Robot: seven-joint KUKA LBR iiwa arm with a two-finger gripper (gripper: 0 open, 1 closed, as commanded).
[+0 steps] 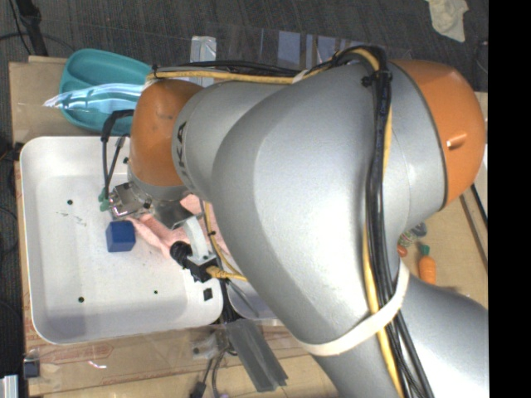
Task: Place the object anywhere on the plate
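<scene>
the blue cube (120, 236) lies on the floor of the left white bin (50, 222), just beside the pink plate (158, 232), not on it. it looks small, stiff and light, with flat faces, so i judge two opposite sides are the best place to hold it. the gripper (124, 203) hangs close above the cube; how it is set i cannot tell

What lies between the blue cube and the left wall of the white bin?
In the camera view, bare white floor lies between the blue cube and the left wall of the white bin, apart from small dark specks.
</scene>
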